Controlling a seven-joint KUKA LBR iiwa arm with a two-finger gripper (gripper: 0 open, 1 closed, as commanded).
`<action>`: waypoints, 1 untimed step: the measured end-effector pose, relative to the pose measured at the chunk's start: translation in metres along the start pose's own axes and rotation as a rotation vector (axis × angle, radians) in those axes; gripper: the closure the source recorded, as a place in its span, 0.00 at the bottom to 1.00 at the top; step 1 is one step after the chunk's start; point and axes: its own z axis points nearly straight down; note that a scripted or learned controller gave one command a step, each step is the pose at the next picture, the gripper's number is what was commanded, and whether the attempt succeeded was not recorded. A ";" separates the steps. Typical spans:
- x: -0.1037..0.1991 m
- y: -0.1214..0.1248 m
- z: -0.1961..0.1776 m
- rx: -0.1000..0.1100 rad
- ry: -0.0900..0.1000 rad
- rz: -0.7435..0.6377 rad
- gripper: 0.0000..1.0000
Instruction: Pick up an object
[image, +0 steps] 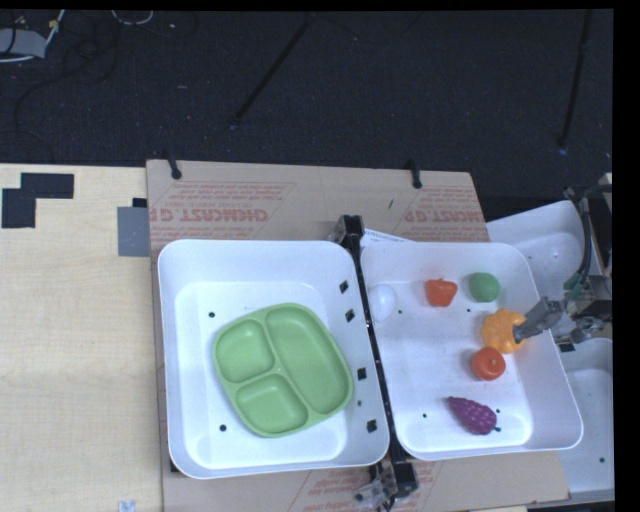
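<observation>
The right bin (540, 420) holds several toy foods: a small red-orange piece (440, 292), a green ball (484, 287), an orange-yellow piece (499, 329), a red tomato-like ball (488, 364) and a purple grape bunch (472, 414). A white rounded item (383, 298) lies near the bin's left wall. My gripper (535, 322) reaches in low from the right edge. Its tip is right against the right side of the orange-yellow piece, just above the red ball. Nothing is seen lifted off the bin floor.
The left bin (190, 300) carries a green divided plate (281, 369). A black divider (365, 340) runs between the two bins. Both bins rest on a cardboard sheet (300, 200) over a light wooden bench (70, 340). The arm's body (590, 290) stands at the right edge.
</observation>
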 end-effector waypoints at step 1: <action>0.000 0.002 -0.005 -0.010 -0.002 -0.003 0.00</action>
